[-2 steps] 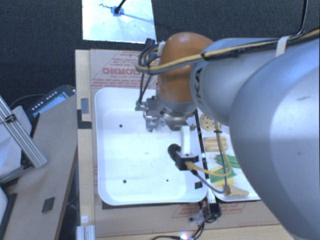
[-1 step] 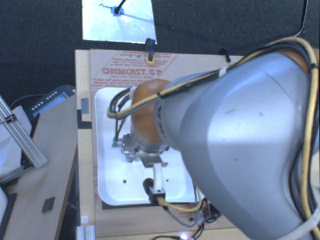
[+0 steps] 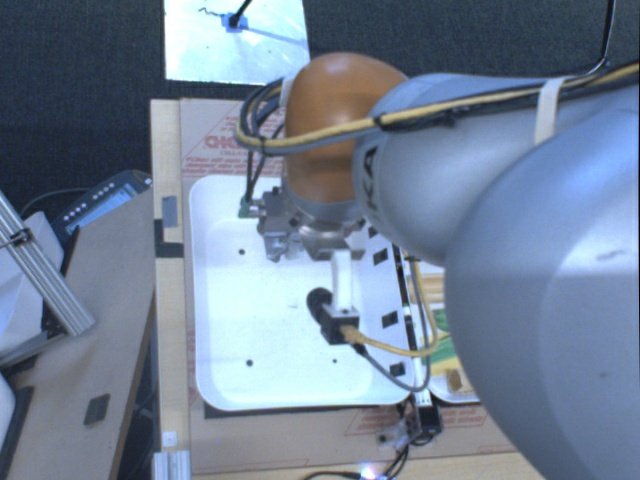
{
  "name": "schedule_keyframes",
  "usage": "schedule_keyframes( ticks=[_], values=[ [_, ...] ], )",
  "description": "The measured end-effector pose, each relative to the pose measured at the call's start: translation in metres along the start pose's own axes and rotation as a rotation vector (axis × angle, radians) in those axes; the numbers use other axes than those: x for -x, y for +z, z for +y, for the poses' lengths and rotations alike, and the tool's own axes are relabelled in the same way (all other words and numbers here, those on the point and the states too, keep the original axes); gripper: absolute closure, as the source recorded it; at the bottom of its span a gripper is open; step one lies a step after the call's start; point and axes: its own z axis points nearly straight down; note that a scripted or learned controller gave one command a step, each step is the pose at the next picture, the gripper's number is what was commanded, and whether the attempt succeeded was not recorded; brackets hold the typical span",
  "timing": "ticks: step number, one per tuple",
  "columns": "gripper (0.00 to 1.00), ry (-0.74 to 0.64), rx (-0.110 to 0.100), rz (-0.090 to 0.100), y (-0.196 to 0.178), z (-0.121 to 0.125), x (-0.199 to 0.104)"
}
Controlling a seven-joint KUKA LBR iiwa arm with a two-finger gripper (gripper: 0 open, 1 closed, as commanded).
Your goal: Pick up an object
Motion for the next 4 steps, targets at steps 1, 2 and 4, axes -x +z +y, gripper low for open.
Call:
schedule_keyframes(
  ticks=[1,2,4],
  values=[
    [1.0,0.003,-0.006,-0.005,-0.004,0.095,0.013],
    [1.0,-0.001,-0.009,-0.004,-0.023,0.121,0.007],
    [1.0,0.007,-0.019,-0.006,0.044,-0.027,0.053]
  ],
)
